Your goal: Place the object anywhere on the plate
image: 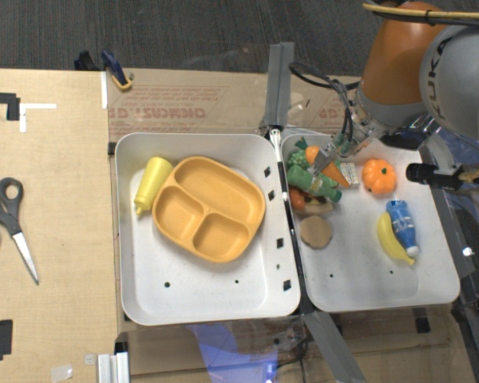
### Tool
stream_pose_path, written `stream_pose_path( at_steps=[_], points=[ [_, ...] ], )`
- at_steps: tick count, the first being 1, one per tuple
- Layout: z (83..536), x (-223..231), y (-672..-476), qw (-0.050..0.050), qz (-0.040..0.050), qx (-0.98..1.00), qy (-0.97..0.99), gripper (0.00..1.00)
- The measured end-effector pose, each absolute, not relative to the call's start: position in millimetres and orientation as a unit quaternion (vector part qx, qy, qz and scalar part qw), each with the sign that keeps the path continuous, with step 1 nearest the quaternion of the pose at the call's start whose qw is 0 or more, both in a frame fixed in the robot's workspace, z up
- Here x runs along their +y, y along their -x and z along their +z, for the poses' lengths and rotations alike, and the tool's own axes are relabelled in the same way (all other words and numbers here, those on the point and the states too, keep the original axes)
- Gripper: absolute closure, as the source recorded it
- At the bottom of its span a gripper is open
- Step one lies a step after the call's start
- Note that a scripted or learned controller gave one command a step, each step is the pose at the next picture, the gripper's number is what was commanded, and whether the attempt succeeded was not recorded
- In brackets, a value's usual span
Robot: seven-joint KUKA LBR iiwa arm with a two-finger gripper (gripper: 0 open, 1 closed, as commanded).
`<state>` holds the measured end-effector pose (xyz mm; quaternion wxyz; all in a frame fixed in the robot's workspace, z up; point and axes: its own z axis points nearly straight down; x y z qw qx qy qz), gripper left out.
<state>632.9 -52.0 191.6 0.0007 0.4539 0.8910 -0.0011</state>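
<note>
Two shallow white bins sit side by side on a wooden bench. An orange divided plate [207,207] lies in the left bin [144,294], a yellow bottle [150,183] touching its left rim. Over the right bin's [359,286] far left corner the gripper [333,155] hangs at a carrot [322,159] atop a green toy [311,180]; whether it grips anything, I cannot tell. Near right lie a pumpkin [378,175], banana [391,242] and brown disc [316,231].
</note>
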Motion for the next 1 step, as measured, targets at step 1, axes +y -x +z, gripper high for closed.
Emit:
stream_pose_path(
  at_steps=[1],
  points=[
    [197.0, -7.4, -537.3, -0.001, -0.0005, 0.914, -0.406, 1.0]
  ],
)
